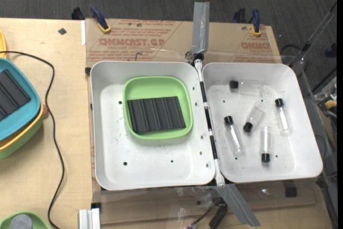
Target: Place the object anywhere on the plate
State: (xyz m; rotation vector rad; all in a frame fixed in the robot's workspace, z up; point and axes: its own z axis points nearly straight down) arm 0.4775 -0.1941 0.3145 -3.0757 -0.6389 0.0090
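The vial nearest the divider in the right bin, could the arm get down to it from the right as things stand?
Probably yes. That vial lies flat on the floor of the right bin, apart from the other vials, with nothing above it. The bin's divider wall beside it may crowd the approach somewhat.
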